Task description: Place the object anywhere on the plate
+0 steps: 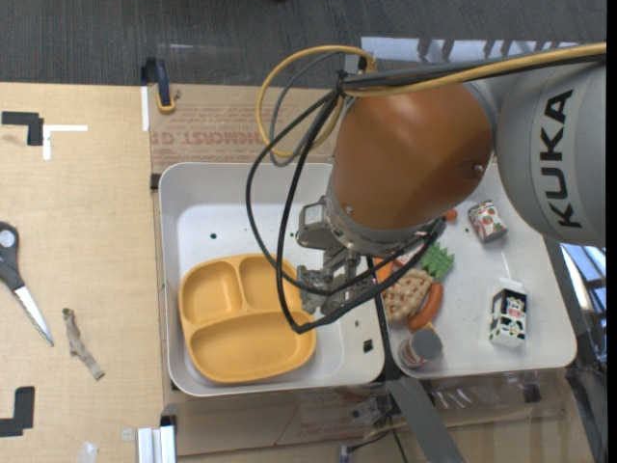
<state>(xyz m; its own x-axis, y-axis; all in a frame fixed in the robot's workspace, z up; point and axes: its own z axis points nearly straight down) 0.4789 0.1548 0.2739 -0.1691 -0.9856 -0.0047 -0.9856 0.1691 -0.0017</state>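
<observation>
Dark carpet floor at top w/ chair castors, a pale wood bench (pixel 77 239) below it carrying two shallow white bins side by side. Left white bin (pixel 207 196) holds a yellow plastic plate w/ three compartments (pixel 241 331), sitting toward the bin's front-left corner. Right white bin (pixel 545 297) has the loose stuff: a toy waffle (pixel 406 290) and red sausage-like piece (pixel 430 303) near its left edge, a green leafy toy (pixel 439 258) just behind them, a small red-and-white packet (pixel 487 221) toward the back, a black-and-white milk carton (pixel 508 314) near the front-right, a round dark-lidded can (pixel 418 347) at the front-left corner. The grey arm w/ orange band hangs over the divide btw. bins; its gripper (pixel 323 287) sits above the plate's right edge, cables draped round it. Can't tell how the gripper is set or whether it has anything; which object is meant isn't clear either. Judgement: if something's carried, lower over a plate compartment, not the rim, before release; if not, go back to the right bin.
</observation>
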